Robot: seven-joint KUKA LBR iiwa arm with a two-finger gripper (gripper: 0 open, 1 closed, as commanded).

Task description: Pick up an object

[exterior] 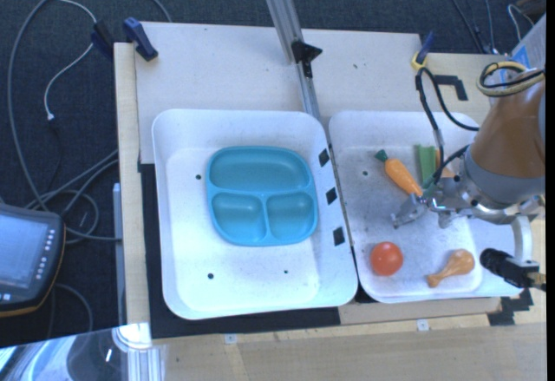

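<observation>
I see my hand (414,211) low in the right bin (347,197), just beside the carrot (403,176); whether it is open, I cannot tell.

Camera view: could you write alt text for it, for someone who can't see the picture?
A grey and orange robot arm reaches into the right white bin, its gripper low beside a toy carrot, with a tomato, a drumstick and a green piece nearby. The left white bin holds a blue divided plate.
</observation>
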